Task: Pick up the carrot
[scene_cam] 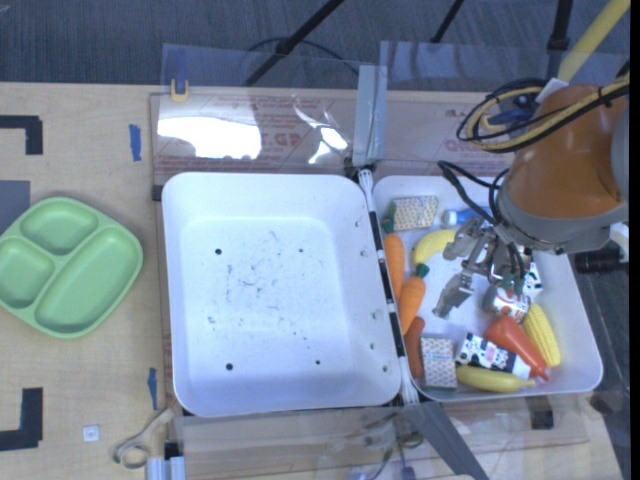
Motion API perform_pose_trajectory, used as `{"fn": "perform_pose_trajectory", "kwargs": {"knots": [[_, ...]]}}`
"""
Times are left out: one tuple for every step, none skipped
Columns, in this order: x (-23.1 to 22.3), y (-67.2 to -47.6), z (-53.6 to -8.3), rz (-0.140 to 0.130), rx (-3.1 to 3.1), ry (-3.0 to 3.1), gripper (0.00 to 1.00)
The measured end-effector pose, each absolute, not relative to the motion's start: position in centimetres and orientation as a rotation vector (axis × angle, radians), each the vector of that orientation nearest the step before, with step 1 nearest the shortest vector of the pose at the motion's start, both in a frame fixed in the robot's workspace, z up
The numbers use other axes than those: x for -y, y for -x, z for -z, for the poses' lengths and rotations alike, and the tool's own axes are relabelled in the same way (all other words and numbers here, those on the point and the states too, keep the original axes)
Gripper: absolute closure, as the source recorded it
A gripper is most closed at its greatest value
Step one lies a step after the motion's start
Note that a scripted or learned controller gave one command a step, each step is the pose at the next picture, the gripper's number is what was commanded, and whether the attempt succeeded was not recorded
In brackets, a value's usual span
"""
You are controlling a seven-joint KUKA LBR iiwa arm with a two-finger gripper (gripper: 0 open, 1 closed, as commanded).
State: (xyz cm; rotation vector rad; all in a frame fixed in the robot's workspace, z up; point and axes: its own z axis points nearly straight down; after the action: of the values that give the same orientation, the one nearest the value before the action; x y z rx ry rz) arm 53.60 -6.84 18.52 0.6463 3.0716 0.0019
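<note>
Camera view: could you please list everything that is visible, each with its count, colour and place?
Bins: 2, white, side by side on the bench; left bin, right bin.
Carrots: 2, orange, along the right bin's left wall; upper carrot, lower carrot.
Bananas: 2, yellow; upper banana in the middle of the right bin, lower banana at its front.
Corn cob: 1, yellow, right side of the right bin.
Divided plate: 1, green, on the bench left of the bins.
Gripper: 1, metal, above the middle of the right bin.
Arm: 1, orange and grey, from the right.
</note>
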Motion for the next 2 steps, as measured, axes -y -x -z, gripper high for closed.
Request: {"fn": "perform_pose_trajectory", "kwargs": {"knots": [[5.5,-49.9,-18.5,-0.002,-3.107,-0.456,0.0],[5.5,-48.9,-18.5,-0.002,-3.139,0.015,0.0]]}}
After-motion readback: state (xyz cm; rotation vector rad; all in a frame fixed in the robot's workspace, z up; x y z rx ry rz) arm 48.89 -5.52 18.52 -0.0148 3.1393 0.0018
